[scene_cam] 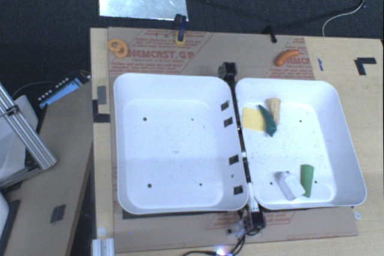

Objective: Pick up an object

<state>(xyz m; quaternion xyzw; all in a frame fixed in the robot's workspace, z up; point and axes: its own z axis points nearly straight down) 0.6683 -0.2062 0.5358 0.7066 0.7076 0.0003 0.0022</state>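
All candidates lie in the right white plastic bin point(345, 129), but the yellow flat wedge point(252, 119) touches the dark teal curved piece point(267, 120), and the green cylinder point(307, 180) touches the pale grey block point(289, 184), so I judge a grasp may push a neighbour or slip.

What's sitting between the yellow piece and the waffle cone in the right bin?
In the camera view, a dark teal object lies slantwise between the yellow piece and the waffle cone, touching or overlapping both in the right bin.
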